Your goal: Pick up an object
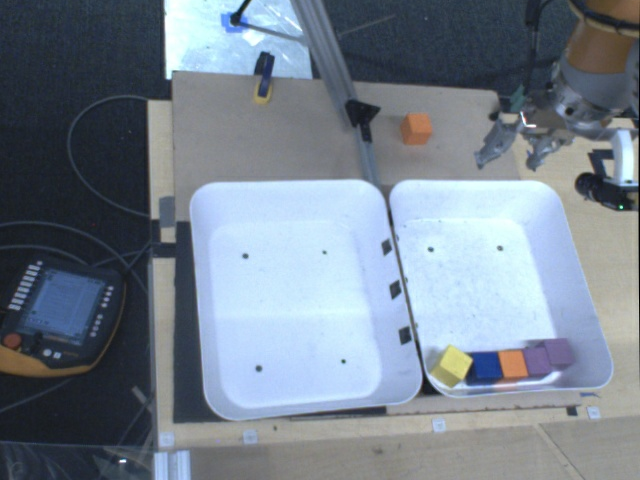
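Along the right bin's (560, 223) near wall lies a row of small cubes: yellow (452, 365), blue (486, 367), orange (513, 364), and purple (553, 354). Another orange cube (417, 128) sits on the brown board beyond the bins. My gripper (514, 152) hangs above the far right corner of the right bin, well away from the cube row. Its two fingers are spread apart with nothing between them.
The left bin (215, 208) adjoins the right one. A grey pole (330, 53) slants across the board's far side, near a blue-and-yellow clamp (264, 76). A teach pendant (58, 313) with cables lies on the floor to the left.
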Tool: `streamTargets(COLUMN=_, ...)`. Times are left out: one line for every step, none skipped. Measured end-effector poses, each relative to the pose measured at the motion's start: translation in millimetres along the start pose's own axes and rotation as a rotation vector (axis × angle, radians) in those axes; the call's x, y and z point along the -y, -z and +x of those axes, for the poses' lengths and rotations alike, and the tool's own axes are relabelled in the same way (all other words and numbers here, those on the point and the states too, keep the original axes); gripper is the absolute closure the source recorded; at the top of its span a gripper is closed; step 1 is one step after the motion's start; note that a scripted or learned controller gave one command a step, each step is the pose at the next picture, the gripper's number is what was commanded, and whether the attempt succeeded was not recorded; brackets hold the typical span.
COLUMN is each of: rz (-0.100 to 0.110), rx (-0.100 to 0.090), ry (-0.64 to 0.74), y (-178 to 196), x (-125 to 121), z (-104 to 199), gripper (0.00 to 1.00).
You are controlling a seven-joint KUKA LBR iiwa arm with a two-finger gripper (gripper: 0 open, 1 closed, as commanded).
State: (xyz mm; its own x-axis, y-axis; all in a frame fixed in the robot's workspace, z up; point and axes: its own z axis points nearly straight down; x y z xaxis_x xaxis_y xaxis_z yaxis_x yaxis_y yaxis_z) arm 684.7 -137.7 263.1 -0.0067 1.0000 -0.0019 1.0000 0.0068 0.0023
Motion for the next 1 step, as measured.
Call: streamTargets(rz=0.004, rx=0.001, ry=-0.012, y=-5.6, x=58.8, z=-47.5, gripper=0.0)
